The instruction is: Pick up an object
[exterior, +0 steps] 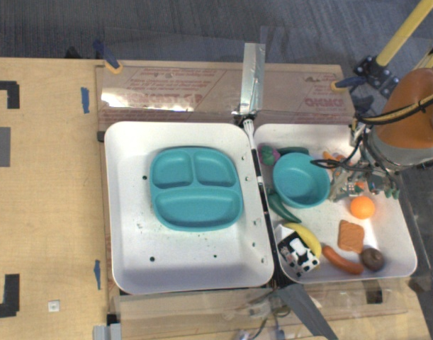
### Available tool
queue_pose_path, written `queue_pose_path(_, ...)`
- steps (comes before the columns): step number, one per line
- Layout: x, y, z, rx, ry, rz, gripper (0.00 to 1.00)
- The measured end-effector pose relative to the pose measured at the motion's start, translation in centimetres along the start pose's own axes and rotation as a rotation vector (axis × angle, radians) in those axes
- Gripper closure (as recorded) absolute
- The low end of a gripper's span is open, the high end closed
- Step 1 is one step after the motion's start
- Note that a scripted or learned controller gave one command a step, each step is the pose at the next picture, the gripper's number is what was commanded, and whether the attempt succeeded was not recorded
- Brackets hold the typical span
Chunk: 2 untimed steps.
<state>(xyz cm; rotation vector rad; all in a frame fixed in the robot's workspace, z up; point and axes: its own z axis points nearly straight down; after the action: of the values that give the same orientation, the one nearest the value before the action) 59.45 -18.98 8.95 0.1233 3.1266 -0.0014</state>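
So here's my setup: two shallow white bins sit side by side on the counter [39, 190], and I'm reaching in from the right. My arm [407, 115], the grey one with the orange band, hangs over the upper right corner of the right bin [404, 250], with cables trailing across it. My gripper [358, 181] sits low over the bin's upper right part, between the teal bowl [301, 180] and the bin's right wall, and just above the orange ball [362, 207]. Honestly it's a tangle of wires and small parts down there, so I can't tell whether the gripper is parted or closed, and I see nothing clearly caught in it.

The left bin [124, 253] holds a teal divided plate [195, 188], lying flat near the middle with three compartments facing up.

The right bin is where all the pickable stuff is. The teal bowl stands upright at the upper left, with something purple and green [268, 154] tucked just beside its upper left rim. A dark green piece [278, 207] pokes out under the bowl's lower left edge. Below that a yellow banana [306, 238] lies next to a black and white blocky thing [297, 254] at the bin's front left. A light brown square piece [351, 236] lies below the orange ball, then a reddish sausage shape [341, 261] along the front, with a dark brown round object [373, 258] touching its right end.
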Motion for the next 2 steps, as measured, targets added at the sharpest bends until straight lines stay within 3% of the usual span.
queue_pose_path(1,4.9,0.7,-0.1,0.000,0.001,-0.364,1.00)
queue_pose_path(2,0.5,6.3,-0.1,0.000,-0.001,-0.257,1.00)
